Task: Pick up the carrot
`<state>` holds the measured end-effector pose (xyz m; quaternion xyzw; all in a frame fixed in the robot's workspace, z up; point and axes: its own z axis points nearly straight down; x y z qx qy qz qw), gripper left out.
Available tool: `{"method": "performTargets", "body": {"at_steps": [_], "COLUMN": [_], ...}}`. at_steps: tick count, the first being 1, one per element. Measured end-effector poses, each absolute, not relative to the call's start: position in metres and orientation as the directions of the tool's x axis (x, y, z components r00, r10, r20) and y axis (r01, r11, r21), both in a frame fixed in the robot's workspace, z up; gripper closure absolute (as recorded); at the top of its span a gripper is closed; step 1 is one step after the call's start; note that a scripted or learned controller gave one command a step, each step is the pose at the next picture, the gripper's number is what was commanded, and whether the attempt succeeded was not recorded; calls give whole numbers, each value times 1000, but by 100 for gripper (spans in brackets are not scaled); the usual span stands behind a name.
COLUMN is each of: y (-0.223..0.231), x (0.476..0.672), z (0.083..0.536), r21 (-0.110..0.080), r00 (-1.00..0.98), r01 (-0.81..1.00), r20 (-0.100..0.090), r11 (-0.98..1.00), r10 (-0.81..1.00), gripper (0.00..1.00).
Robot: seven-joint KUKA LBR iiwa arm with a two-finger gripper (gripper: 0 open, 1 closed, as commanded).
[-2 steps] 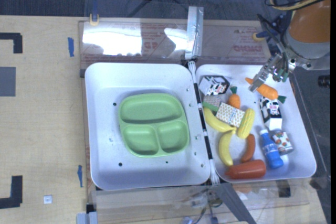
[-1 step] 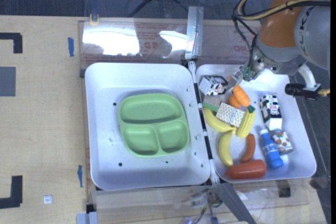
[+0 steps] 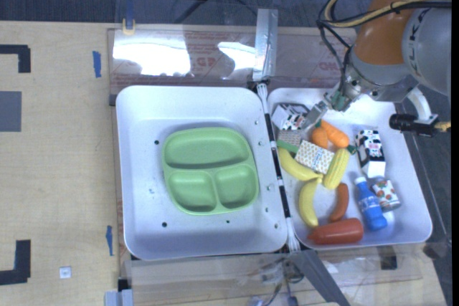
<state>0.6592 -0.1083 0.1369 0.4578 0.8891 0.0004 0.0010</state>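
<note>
Claw (image 3: 324, 110) hovers over the right bin (image 3: 419, 222), just up-left of the carrot (image 3: 331, 134); its grip state I cannot tell. Wedged among other toys, the carrot looks light, stiff and smooth: best grasped across its thick middle.

Pincer (image 3: 316, 113) low, angled leftward

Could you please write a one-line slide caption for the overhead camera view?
KUKA arm's claw poised beside the carrot in the cluttered right bin; green tray in the left bin.
</note>
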Motion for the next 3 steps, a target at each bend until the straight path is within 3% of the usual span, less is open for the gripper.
{"method": "performTargets", "body": {"at_steps": [1,2,3], "y": [-88,-103,-176], "x": [668,609,614], "z": [263,158,86], "r21": [4,1,3], "r00": [-578,-548,-552], "r01": [816,837,834], "r20": [-4,-1,-3], "r11": [578,548,552], "r10": [816,837,834], "gripper": [0,0,0]}}
